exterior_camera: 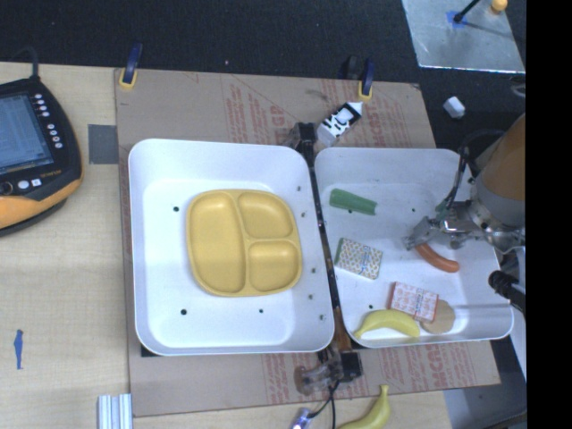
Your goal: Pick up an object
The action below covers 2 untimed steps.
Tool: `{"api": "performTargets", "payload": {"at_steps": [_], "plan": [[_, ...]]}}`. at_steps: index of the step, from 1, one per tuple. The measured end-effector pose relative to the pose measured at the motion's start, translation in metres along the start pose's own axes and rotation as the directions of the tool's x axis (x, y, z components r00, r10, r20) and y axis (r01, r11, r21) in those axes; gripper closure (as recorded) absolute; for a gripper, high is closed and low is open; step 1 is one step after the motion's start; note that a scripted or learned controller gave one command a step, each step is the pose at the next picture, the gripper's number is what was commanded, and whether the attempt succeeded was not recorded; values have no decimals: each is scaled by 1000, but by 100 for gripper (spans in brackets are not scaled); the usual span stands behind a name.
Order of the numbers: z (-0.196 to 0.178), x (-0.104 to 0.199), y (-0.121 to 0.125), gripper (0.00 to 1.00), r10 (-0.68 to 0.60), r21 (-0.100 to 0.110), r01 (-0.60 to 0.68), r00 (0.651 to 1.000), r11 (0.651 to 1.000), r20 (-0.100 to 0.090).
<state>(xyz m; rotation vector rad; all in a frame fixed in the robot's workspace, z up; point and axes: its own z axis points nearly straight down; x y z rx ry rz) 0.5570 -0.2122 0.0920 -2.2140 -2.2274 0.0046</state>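
The gripper (pixel 427 236) hangs low over the right bin (pixel 393 161), just above the left end of the sausage (pixel 440 257), which lies near the bin's right wall. Whether the jaws are wide or narrow I cannot tell; nothing shows between them. The sausage looks like a small toy: light, smooth, rounded and probably slippery, so it may roll or squirt out if pinched near an end. The safest hold is likely across its middle, jaws square to its length. Other candidates sit nearby: a green block (pixel 352 202), a patterned pad (pixel 359 259), a box (pixel 414 301) and a banana (pixel 389 323).
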Motion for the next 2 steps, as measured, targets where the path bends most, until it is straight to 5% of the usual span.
{"api": "performTargets", "payload": {"at_steps": [1, 2], "plan": [[-10, -1, 0, 100, -3, 1, 3, 1000, 1000, 1], [-101, 158, 66, 100, 0, -1, 0, 1000, 1000, -3]]}}
